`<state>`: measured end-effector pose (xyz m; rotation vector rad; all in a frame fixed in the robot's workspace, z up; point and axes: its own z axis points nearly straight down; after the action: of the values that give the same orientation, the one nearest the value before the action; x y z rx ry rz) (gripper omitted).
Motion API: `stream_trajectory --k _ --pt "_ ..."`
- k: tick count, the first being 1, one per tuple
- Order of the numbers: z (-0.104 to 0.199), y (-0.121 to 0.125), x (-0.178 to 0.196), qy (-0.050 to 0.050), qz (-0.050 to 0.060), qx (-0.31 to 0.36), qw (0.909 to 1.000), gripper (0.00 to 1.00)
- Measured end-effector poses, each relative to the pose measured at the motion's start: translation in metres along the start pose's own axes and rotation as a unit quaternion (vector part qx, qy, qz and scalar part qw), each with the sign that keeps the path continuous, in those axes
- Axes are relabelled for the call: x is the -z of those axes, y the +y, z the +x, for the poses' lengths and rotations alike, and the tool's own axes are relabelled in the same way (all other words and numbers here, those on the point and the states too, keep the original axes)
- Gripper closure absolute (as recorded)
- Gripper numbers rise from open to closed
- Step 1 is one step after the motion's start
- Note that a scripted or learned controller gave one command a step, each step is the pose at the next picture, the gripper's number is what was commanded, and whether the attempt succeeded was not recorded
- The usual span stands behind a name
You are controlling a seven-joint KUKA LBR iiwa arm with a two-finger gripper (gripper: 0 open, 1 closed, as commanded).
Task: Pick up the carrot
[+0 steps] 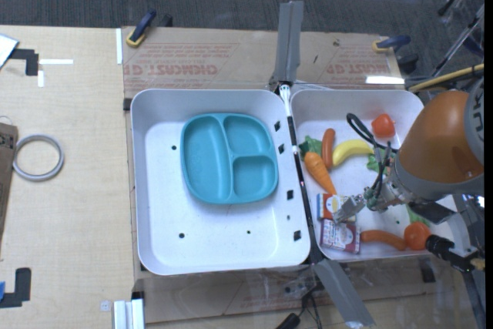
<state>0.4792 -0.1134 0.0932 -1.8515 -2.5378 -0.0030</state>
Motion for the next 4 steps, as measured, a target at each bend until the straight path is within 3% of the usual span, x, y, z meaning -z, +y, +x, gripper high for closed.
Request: stream_trajectory --k 1,2,3,4 --pt "-0.020 0.098 0.002 -0.003 -0.005 0.024 0.9997 0.00" --pt "-0.049 0.164 0.001 0.012 0.022 0.098 0.9949 0.00" --pt "-0.014 0.185 0.095 -0.001 0.003 -0.004 1.0000 0.00" --pt "-0.014 0.184 0.094 -0.001 0.003 -0.003 1.0000 0.00"
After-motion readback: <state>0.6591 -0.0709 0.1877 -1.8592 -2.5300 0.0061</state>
